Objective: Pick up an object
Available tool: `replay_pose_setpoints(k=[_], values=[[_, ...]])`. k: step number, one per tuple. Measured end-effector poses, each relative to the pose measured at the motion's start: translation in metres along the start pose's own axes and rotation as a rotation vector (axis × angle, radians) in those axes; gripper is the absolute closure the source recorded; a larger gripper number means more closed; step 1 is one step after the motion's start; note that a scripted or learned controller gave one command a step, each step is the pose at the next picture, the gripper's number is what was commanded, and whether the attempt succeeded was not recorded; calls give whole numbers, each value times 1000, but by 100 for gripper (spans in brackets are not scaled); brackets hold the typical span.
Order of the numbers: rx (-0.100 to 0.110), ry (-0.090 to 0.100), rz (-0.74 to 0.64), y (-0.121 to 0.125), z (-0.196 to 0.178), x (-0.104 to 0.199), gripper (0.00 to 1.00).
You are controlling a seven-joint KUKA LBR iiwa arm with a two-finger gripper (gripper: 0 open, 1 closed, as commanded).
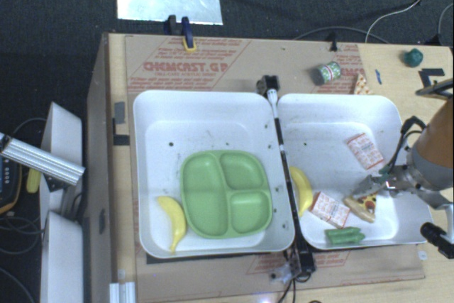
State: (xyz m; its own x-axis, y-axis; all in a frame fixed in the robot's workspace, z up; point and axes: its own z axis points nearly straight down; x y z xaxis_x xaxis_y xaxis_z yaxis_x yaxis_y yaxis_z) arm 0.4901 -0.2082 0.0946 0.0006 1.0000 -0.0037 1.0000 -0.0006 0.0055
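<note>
My gripper (364, 189) reaches in from the right and hangs low over the right bin (333, 117), just above a toy pizza slice (362, 208). To the slice's left lies a red-and-white packet (326, 208), and a green block (345, 235) rests near the front wall. A second red-and-white packet (364, 150) lies further back. A yellow banana (301, 189) leans against the bin's left wall. Nothing is visibly held.
The left bin (206, 99) holds a green divided plate (225, 193) and another banana (172, 220). Behind the bins, on the bench, sit a small green can (328, 72), a cracker-like piece (360, 84) and a teal ball (413, 57).
</note>
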Motion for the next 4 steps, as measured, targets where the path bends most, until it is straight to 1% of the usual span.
replay_pose_setpoints(k=[1,2,3,4], values=[[4,3,-3,16,10,2,0],[4,3,-2,-3,10,3,0],[1,3,-2,-2,-1,3,100],[3,4,-5,-2,-62,79,100]])
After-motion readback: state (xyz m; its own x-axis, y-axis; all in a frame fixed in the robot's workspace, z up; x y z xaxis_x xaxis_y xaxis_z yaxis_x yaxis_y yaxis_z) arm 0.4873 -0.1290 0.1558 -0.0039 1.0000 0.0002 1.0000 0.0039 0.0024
